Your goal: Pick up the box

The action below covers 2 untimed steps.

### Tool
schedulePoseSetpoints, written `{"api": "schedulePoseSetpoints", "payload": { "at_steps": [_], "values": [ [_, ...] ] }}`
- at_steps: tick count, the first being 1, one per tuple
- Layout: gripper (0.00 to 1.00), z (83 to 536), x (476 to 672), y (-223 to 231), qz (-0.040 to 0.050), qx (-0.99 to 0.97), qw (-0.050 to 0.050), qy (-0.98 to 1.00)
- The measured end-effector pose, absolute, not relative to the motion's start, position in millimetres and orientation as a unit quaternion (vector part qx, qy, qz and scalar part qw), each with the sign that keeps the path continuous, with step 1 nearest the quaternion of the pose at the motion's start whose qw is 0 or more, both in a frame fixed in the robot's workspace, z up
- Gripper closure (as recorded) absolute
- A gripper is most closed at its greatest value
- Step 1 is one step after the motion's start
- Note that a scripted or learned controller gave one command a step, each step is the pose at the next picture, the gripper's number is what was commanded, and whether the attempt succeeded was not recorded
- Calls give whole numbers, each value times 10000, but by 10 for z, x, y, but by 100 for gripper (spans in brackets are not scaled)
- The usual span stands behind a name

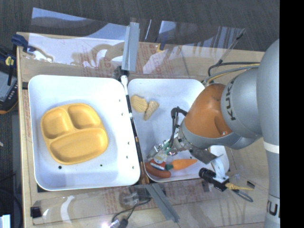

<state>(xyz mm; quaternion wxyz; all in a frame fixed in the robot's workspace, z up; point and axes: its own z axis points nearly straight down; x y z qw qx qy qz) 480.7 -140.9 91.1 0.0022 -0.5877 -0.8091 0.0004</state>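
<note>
Box (163, 155): small, with green, white and red print, lying in the near part of the right bin (164, 87), a little to the left of its middle. Partly covered by the gripper (169, 146), so full shape hard to tell; print too small to read.

Just on the near side of it, red-brown sausage (158, 171), touching or almost touching. Just to the right of the sausage, orange carrot (183, 164), pointing to the right, along the near wall of the bin. Farther away, near the left wall of the same bin, two pale biscuit pieces (144, 106), close beside each other and well apart from the box.

Directly over the box, the gripper, at the end of the grey arm (247, 108) reaching in from the right. Contact with the box possible but not clear. Open or closed: cannot tell, since hidden by the wrist and by the mix of colours under it. Above the wrist, wide orange band (209, 115), covering the right part of the bin.

On the grey arm beside the band, dark letters "KU" readable, the rest cut by the curve.

In the left bin (35, 91), yellow plate (73, 132) with three compartments, well apart from the box. Under both bins, wooden bench (85, 205).
</note>
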Motion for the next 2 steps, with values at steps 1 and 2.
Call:
{"api": "schedulePoseSetpoints", "payload": {
  "at_steps": [1,2],
  "values": [
    [100,1013,4820,-1409,5,-5850,14,-8110],
    [100,2382,4928,-981,-1,-5614,-1,-8276]
  ]
}}
